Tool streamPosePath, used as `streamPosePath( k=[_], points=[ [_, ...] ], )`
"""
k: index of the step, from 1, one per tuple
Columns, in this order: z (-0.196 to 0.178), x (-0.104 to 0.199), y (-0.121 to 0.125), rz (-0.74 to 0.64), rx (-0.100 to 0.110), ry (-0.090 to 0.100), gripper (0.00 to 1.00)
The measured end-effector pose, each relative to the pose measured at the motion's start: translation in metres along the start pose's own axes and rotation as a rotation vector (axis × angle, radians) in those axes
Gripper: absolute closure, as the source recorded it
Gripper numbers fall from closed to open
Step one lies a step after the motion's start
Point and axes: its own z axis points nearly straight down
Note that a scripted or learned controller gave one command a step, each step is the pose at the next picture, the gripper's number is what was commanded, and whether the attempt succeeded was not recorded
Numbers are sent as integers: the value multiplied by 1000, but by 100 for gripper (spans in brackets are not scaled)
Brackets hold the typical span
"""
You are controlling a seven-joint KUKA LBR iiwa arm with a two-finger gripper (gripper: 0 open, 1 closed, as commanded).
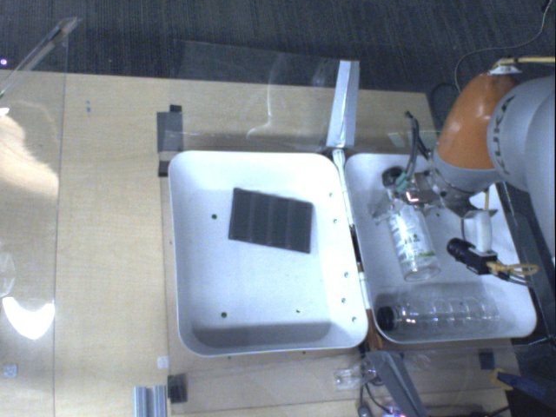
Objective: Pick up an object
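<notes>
In the right bin (521,324) a clear plastic bottle (412,243) lies roughly lengthwise, with its neck end toward the back. My gripper (405,186) is low over the back of that bin, right at the bottle's neck end, and the grey arm with its orange band (473,129) comes in from the right. Whether the bottle is gripped is hidden by the wrist. A second clear bottle (439,314) with a dark cap lies across the bin's front wall. A dark ribbed rectangular pad (270,220) lies flat in the left bin (200,320).
The two bins meet at a thin rim (350,233). A clear upright panel with a metal strip (343,102) stands behind the bins. Bare wooden bench (87,233) extends to the left.
</notes>
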Motion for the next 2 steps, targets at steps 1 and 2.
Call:
streamPosePath(
  k=[1, 2],
  points=[
    [11, -1, -6, 37, -9, -3, 100],
    [-86, 66, 26, 30, -5, -3, 100]
  ],
)
